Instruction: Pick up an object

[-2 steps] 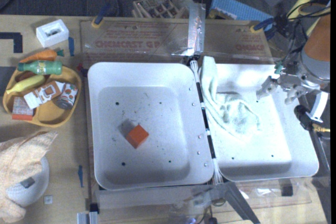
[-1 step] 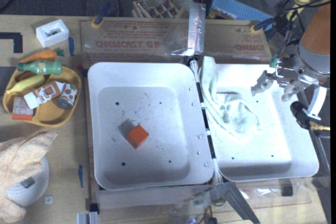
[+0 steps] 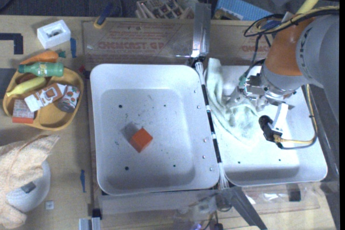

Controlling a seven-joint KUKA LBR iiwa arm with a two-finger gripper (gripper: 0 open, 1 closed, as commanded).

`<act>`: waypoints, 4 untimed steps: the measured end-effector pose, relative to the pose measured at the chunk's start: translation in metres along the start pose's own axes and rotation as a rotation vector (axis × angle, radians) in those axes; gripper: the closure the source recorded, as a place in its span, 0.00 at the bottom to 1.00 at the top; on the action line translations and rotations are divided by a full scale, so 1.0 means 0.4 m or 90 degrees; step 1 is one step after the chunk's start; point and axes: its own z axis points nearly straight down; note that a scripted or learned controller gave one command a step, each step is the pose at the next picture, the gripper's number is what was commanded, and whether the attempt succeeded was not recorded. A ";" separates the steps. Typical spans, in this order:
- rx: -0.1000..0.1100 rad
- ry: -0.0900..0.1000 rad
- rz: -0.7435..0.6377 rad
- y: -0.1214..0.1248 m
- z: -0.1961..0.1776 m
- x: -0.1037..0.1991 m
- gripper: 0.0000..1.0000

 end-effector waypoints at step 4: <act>0.002 0.001 -0.144 -0.006 -0.127 -0.142 0.00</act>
